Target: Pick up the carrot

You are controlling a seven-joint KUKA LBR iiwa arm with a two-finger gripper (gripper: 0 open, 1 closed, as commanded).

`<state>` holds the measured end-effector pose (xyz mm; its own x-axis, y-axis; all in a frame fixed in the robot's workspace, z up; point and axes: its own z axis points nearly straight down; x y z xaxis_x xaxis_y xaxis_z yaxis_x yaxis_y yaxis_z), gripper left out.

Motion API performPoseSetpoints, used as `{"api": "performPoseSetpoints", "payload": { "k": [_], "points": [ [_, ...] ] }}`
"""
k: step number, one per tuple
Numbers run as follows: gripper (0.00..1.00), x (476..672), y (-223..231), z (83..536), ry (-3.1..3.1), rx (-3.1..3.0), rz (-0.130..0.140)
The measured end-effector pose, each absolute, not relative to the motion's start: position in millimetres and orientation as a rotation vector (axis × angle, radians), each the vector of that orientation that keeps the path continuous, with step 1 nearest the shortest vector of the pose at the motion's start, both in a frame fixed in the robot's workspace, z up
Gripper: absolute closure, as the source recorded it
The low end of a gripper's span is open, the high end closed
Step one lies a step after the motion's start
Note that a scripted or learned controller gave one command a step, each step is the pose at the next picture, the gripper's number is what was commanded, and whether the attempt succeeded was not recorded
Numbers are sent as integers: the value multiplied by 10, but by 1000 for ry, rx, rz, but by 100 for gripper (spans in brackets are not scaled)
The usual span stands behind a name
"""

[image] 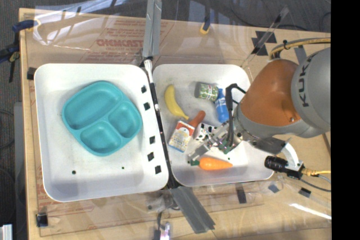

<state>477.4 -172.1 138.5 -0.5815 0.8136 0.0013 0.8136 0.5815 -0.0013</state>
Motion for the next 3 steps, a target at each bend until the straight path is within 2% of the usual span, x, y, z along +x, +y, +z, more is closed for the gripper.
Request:
{"api": "performPoseSetpoints", "payload": {
  "k": [1,2,3],
  "points": [
    [0,4769,-1668,1052,-3001,-910,-1],
    [100,4776,-1670,1126,-2998,-909,-2],
    [0,4776,-1670,1125,-2998,-909,-2]
  ]
}}
